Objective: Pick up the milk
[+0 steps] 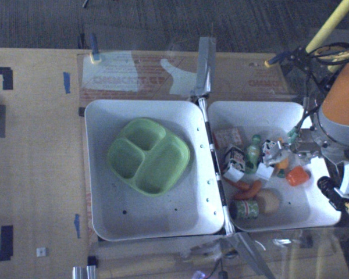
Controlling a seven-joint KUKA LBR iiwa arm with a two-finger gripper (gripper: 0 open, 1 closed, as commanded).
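White and black, the milk (234, 161) carton lies in the right bin (314, 214), near its left wall. You will find it well apart from the gripper (277, 151), out beyond the fingertips toward the bin divider, with a green bottle (253, 153) standing between the two. You cannot tell from this angle whether the fingers are spread or closed, since they blur into a white and black piece right at their tips; nothing can be confirmed as grasped.

Just below the fingertips in the picture, a small white block (265, 171) lies beside the bottle's base. On the arm's side of the fingers, an orange pepper (297, 176) rests on the bin floor. Below the milk, an orange carrot (248, 188) lies slanted, and further down sit a brownish potato (269, 201) and a green-labelled can (245, 208) on its side. Above the milk, a reddish packet (228, 137) lies flat.

Across the divider, far from the fingers, you see the left bin (104, 214) holding a green divided plate (149, 155). The arm's orange band (343, 100) shows at the right edge.
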